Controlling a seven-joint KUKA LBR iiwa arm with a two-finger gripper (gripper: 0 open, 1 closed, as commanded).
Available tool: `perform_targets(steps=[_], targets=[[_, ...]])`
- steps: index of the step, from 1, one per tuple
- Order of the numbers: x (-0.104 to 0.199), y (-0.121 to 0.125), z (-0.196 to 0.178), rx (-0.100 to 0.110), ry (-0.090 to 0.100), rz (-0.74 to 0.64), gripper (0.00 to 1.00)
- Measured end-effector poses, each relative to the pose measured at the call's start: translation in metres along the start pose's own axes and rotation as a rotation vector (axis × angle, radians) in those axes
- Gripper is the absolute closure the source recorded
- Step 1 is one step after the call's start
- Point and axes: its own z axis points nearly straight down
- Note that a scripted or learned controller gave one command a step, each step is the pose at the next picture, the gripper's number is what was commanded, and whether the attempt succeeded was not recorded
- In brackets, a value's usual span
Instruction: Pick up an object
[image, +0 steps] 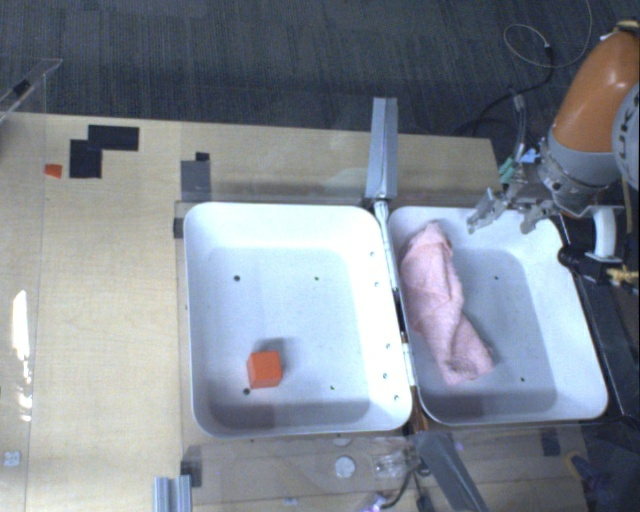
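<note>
A small orange block (265, 369) lies in the left bin (215, 300), toward its front left. A rolled pink cloth (441, 300) stretches along the left side of the right bin (560, 330). My gripper (506, 213) hangs at the back edge of the right bin, to the right of the cloth's far end and apart from it. Its fingers are spread open with nothing between them.
A metal divider post (382, 150) rises behind the seam between the bins. Black markers (98, 148) and a small orange tag (53, 171) sit on the bench at the far left. Cables (530, 45) trail behind the arm.
</note>
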Motion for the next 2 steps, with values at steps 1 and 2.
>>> perform_targets(steps=[1,2], targets=[[0.048,0.005,0.105,-0.007,-0.001,-0.234,0.0],[0.025,-0.029,0.11,-0.013,-0.003,-0.3,0.0]])
